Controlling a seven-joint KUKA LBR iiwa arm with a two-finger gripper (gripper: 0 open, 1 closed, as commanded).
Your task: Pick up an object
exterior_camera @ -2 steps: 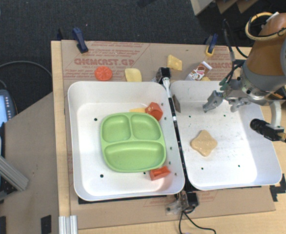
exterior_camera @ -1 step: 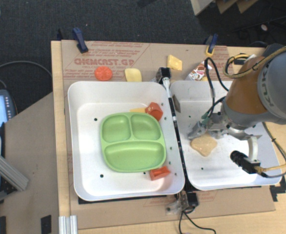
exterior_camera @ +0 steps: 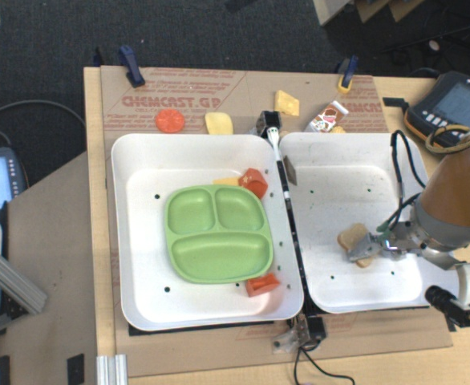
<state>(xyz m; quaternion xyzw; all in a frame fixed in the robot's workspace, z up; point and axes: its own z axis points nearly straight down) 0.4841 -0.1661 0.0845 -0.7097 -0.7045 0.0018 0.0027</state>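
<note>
A small tan block (exterior_camera: 352, 238) lies on the floor of the right bin (exterior_camera: 339, 167), toward its lower right. My gripper (exterior_camera: 372, 247) is low in that bin, right against the block's right side, and its tip overlaps the block. The arm, with its orange band (exterior_camera: 459, 191), reaches in from the right. In the left bin (exterior_camera: 135, 215) a green divided plate (exterior_camera: 217, 233) lies flat. An orange-red block (exterior_camera: 254, 182) rests at the plate's upper right and a red block (exterior_camera: 261, 284) at its lower right.
On the cardboard behind the bins lie a red disc (exterior_camera: 169, 120), a yellow block (exterior_camera: 218, 123), a yellow piece (exterior_camera: 287, 103) and a small printed packet (exterior_camera: 328, 118). Blue clamps (exterior_camera: 131, 64) (exterior_camera: 346, 72) hold the board's back edge. A pendant (exterior_camera: 450, 109) sits at the far right.
</note>
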